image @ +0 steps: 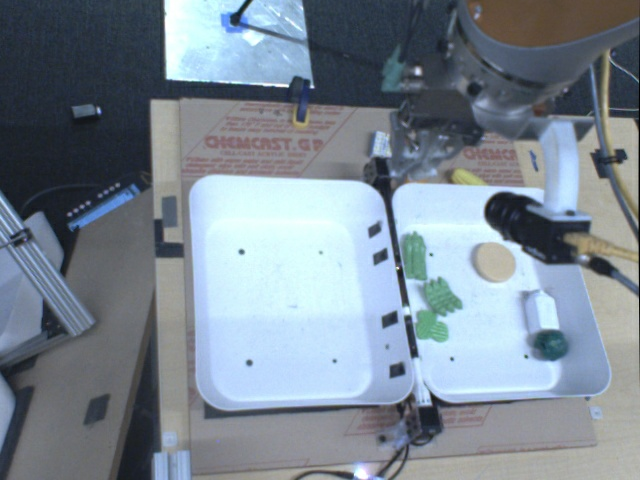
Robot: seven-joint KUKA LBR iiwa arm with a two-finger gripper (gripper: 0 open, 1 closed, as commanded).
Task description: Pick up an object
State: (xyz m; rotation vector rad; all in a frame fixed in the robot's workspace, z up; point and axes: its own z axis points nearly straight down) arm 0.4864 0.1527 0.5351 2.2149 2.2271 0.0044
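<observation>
The gripper point(420, 153) hangs above the far edge of the right bin point(580, 368), near the corner where the two bins meet; whether it is open or shut cannot be told, and nothing shows in it. In the right bin, three green ridged pieces point(428, 290) lie along the left edge. A round tan disc point(494, 262) sits near the middle, with a white block point(542, 311) and a dark green ball point(549, 345) touching or nearly so at the right edge. A yellow item point(466, 177), perhaps a banana, lies at the far edge. The cardboard sheet point(250, 133) under the bins reads "CHEMCAST GP" in red. The left bin point(210, 368) sits beside
</observation>
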